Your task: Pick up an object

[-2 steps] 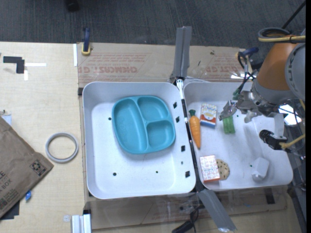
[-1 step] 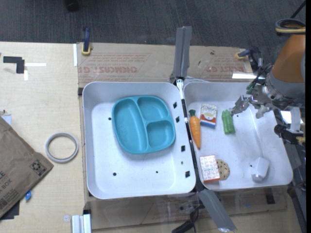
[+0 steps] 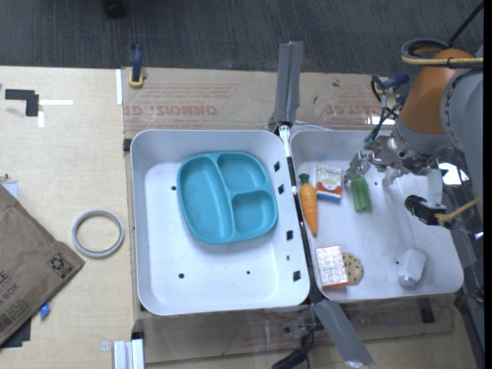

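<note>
I see the arm [image 3: 442, 98] reaching in over the right bin [image 3: 438, 283]; end effector [image 3: 374, 167] hangs beside the green bottle [image 3: 360, 194]; finger state indeterminate.

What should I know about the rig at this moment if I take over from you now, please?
Pincer: low over the top of the right bin, just above the green bottle; whether it is open cannot be told, and nothing shows in it.
Right bin things: carrot, small carton, second carton beside a cookie, white object near the lower right corner.
Left bin: blue divided plate.
Done: nothing lifted.
Left: grasp and raise one object.
</note>
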You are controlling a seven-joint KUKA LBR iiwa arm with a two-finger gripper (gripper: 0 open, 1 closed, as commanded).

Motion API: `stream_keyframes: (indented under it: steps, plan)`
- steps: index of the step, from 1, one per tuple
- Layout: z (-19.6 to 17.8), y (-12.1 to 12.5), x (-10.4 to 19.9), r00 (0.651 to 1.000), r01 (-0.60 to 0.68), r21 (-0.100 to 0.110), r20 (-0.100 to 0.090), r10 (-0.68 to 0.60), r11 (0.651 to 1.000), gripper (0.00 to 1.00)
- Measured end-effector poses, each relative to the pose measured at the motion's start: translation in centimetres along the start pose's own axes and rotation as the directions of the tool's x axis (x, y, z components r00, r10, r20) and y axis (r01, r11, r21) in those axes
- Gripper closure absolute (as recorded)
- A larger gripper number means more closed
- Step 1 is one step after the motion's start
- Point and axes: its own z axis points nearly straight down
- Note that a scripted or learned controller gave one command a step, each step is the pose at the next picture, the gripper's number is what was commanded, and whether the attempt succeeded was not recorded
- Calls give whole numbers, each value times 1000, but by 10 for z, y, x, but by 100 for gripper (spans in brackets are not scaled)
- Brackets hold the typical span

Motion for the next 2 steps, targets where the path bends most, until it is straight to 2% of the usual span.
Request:
stream_keyframes:
  steps: [1,2]
  plan:
    - [-10,0,0,1000,3,-1,2,-3,1000,100]
    - [-100,-6,73,998,61,0,-1,-61,998,100]
